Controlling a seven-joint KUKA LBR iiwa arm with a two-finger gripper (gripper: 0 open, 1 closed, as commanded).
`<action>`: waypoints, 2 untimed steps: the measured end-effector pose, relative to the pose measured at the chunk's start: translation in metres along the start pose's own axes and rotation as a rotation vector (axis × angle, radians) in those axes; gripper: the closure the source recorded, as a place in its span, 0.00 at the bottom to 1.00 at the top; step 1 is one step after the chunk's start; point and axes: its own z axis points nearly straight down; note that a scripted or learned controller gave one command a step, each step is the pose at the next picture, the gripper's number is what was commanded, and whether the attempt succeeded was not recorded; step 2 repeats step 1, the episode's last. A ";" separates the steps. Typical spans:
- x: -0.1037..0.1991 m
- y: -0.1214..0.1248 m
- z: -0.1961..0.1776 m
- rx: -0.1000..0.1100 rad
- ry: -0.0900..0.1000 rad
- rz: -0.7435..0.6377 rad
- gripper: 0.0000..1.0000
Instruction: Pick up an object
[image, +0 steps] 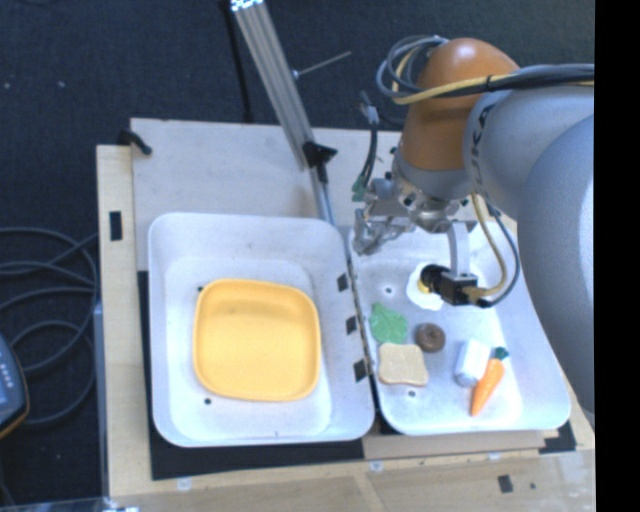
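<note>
We count several candidates in the right bin (545, 385), and the nearest to the pincer (372, 236) is the green leafy piece (389, 323), lying by the bin's left wall; just below it rests a slice of toast (403, 366), beside it a small brown ring like a doughnut (431, 337), and further right a white cylinder (468, 362) touching an orange carrot (487, 386); a white-and-yellow fried egg (424, 290) lies partly under a black fitting on the arm. We judge all of these to be light toy food, stiff and somewhat smooth; the carrot looks best taken across its thick middle, the toast across its narrow edges. The pincer hangs over the bin's upper left corner, near the dividing wall, and we cannot tell whether it is released or clenched; nothing shows between its tips. The left bin (170, 240) holds a yellow plate (257, 339); both bins sit on the desk (200, 150).
</note>
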 end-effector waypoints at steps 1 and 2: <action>0.049 0.009 -0.014 -0.001 0.000 0.000 1.00; 0.049 0.009 -0.014 -0.001 0.000 0.000 1.00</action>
